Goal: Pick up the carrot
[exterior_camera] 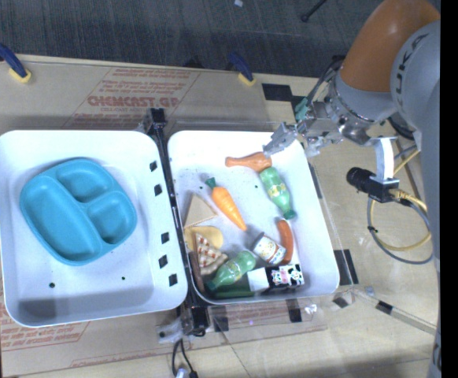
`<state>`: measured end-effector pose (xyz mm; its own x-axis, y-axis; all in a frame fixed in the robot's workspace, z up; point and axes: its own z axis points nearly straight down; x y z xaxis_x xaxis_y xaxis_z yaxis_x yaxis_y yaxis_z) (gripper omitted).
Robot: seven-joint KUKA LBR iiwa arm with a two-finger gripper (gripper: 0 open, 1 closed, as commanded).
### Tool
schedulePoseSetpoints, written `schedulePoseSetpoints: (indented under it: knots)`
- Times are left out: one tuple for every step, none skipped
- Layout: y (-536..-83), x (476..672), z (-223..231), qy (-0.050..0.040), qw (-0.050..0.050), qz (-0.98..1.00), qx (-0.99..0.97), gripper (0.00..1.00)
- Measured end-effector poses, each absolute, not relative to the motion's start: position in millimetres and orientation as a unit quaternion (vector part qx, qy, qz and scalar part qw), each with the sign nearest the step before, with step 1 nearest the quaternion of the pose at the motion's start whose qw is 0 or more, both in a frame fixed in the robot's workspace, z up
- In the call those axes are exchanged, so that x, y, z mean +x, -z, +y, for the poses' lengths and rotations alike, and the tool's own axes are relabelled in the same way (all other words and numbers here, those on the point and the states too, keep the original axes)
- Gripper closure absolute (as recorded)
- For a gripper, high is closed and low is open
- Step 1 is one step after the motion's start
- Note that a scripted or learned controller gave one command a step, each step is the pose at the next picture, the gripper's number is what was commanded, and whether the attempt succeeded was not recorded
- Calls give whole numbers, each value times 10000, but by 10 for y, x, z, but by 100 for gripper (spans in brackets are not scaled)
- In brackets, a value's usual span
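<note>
The carrot [227,204], orange with a green top, lies at a slant in the middle of the right bin [316,211], its leafy end toward the upper left. My gripper [281,141] hangs over the bin's far right corner, above and right of the carrot and well apart from it. Just below the gripper's tip lies a toy drumstick [249,161]. Nothing shows in the gripper's hold.
The right bin also holds a green bottle [276,190], a sausage [285,239], a sandwich wedge [200,211], a pizza slice [208,251], another green bottle [233,275] and small jars. A blue divided plate [76,209] rests in the left bin [24,305]. Cables trail at the right.
</note>
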<state>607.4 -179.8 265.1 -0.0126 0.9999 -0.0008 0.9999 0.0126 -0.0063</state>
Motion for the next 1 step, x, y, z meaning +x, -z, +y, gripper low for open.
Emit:
schedulePoseSetpoints:
  knots:
    - [-1077, 6008, -1589, 11, -5, -7574, -6529, 0]
